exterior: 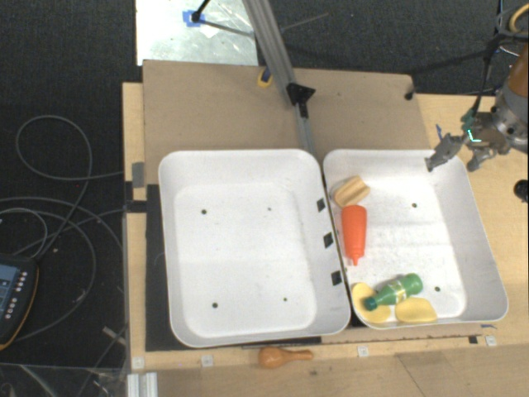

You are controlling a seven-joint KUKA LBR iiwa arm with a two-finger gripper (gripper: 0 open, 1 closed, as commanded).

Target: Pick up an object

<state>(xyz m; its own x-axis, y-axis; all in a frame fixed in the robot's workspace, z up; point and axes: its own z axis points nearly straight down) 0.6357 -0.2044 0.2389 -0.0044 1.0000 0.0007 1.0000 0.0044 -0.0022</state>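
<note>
Camera view shows no readable writing; the hand (455, 158) hangs spread open, holding nothing, over the right bin (463, 222).

A brown board (215, 106) is lying across the upper middle of the frame, with a grey pole (269, 35) slanting down over it from the top edge. Black cables (50, 172) are looping over the dark floor at the left, and a dark handheld device (12, 300) is sitting at the lower left edge. A small orange-brown piece (285, 356) is resting at the bottom centre.
</note>
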